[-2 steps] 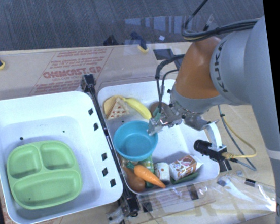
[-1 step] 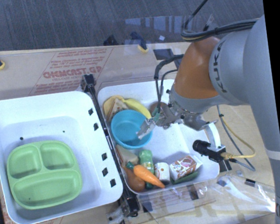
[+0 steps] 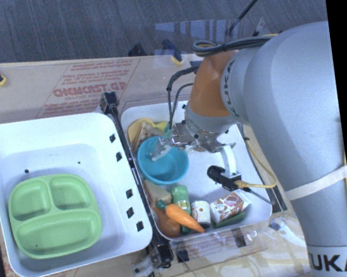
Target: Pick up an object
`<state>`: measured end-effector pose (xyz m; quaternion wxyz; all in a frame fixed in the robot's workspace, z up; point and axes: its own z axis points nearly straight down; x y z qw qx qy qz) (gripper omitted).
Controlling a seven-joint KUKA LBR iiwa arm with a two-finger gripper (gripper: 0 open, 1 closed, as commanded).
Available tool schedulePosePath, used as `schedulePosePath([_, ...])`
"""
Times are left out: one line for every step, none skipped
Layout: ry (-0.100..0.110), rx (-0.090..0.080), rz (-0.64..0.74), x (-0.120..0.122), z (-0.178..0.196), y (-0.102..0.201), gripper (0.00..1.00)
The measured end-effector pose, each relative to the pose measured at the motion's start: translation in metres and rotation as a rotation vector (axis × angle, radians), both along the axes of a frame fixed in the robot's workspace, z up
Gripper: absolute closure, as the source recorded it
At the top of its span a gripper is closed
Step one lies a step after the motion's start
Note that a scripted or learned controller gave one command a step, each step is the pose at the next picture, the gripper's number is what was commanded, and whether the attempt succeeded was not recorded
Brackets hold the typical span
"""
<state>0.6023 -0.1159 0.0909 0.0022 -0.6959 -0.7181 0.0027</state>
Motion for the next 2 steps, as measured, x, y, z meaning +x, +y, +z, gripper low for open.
schedulePosePath([-0.009,-0.022,0.004,0.002,0.015,-0.01,1.0])
schedulePosePath([-0.002,-0.018,-0.027,0.054,0.049,0.012,1.0])
